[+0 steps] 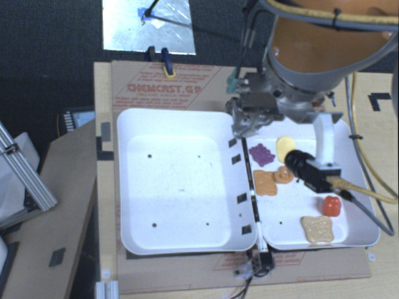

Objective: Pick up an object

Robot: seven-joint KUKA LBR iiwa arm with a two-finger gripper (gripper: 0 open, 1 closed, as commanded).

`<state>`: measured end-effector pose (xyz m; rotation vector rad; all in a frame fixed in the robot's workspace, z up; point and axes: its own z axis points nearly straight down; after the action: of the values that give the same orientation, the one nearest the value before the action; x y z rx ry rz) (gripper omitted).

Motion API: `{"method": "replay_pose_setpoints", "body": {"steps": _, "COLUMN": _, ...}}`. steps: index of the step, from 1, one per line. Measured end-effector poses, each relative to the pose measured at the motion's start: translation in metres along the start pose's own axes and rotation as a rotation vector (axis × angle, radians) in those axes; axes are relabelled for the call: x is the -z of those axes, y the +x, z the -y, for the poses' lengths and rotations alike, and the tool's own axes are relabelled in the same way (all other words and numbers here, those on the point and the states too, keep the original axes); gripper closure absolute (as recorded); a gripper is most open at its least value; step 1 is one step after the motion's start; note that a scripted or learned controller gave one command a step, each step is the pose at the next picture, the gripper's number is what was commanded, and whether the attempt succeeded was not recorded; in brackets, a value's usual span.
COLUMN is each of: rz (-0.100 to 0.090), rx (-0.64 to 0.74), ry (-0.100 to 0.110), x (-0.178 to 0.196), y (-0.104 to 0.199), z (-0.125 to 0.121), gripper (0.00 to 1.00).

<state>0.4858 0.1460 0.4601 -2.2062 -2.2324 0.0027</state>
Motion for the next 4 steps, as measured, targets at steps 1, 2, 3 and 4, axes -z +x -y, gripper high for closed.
{"method": "replay_pose_setpoints", "body": {"steps": 1, "rz": -0.003, "rx": -0.006, "ry": -0.013, "x": 0.079, "y": 0.001, "z": -0.001, "gripper": 1.0}}
{"method": "replay_pose_setpoints", "body": {"steps": 2, "rz": -0.002, "rx": 0.0, "ry": -0.005, "x": 0.074, "y": 0.09, "z": -0.005, "gripper": 1.0}}
{"method": "replay_pose_setpoints", "body": {"steps": 3, "rz": -0.001, "rx": -0.009, "ry": -0.005, "x": 0.075, "y": 0.085, "z": -0.006, "gripper": 0.0}}
{"method": "replay_pose_setpoints", "body": {"steps": 4, "rz": -0.003, "rx": -0.007, "ry": -0.008, "x": 0.086, "y": 0.085, "z": -0.006, "gripper": 1.0}}
